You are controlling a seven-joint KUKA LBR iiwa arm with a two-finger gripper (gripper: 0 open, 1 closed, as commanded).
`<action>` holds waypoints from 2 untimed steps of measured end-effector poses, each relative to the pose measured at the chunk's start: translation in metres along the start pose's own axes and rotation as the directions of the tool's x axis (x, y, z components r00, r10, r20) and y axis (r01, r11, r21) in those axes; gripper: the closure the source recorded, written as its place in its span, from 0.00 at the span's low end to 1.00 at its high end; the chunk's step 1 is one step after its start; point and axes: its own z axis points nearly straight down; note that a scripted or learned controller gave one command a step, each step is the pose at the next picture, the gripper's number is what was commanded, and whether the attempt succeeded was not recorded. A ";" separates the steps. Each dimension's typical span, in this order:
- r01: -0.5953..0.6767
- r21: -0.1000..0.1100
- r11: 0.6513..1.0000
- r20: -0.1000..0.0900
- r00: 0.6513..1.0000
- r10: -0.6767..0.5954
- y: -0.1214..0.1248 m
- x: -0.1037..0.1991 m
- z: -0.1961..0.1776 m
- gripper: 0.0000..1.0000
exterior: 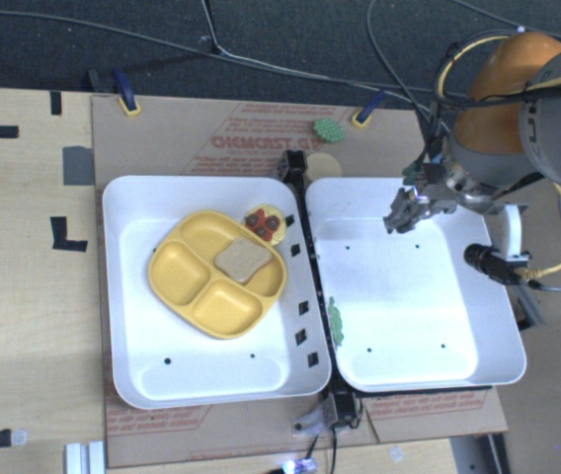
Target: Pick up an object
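The gripper (400, 219) hung over the far part of the right bin (478, 349); whether it held anything could not be told. The arm (503, 97) entered from the right. A small green piece (335, 318) lay at that bin's left wall. In the left bin (127, 294) sat a yellow divided tray (187, 265) carrying a tan slice (241, 259), with a red-and-dark piece (265, 223) at its far corner. A green object (328, 128) rested on the board (251, 141) beyond the bins.
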 end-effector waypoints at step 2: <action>0.001 0.006 1.000 -0.001 1.000 -0.001 -0.023 0.042 -0.033 1.00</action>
